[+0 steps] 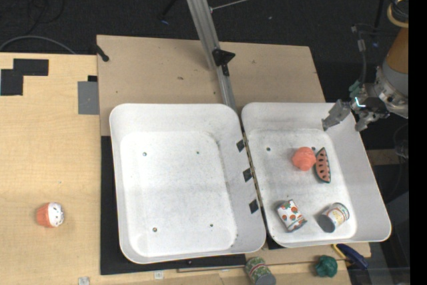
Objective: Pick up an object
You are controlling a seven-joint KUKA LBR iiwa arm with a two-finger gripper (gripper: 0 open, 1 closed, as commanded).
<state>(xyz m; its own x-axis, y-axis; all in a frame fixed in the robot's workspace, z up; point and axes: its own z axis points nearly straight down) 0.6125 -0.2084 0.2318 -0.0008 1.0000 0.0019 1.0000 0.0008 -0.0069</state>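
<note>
The right bin holds an orange-red ball, a watermelon-slice toy, a white cup with red spots and a small can lying on its side. My gripper hovers over the bin's far right corner, above and to the right of the ball. Its fingers are spread open with nothing between them. The grey arm with its orange band comes in from the right edge.
The left bin lies beside the right one. A metal rail slants down to the gap between them. A red-and-white ball rests on the wooden bench at left. A green object and a can sit below the right bin.
</note>
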